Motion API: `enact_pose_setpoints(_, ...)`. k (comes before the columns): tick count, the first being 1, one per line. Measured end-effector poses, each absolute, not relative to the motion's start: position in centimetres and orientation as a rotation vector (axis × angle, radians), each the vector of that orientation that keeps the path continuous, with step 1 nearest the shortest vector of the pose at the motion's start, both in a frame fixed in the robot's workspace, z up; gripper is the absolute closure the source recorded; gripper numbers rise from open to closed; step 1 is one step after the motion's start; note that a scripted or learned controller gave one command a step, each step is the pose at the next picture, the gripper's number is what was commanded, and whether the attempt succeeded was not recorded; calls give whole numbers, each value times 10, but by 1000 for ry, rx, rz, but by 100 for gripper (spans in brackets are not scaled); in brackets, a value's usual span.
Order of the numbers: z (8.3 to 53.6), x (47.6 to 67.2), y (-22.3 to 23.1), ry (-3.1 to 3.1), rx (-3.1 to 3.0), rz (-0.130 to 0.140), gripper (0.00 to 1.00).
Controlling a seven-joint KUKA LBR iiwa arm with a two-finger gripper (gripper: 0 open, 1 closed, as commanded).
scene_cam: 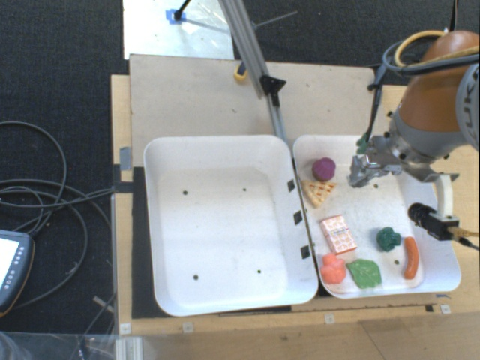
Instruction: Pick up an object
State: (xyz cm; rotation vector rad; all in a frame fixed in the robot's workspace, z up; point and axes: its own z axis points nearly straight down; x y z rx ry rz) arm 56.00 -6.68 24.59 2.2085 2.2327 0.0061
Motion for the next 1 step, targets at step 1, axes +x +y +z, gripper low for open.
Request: enact_pose_setpoints(1,232,573,-11,2233,2210,4,100)
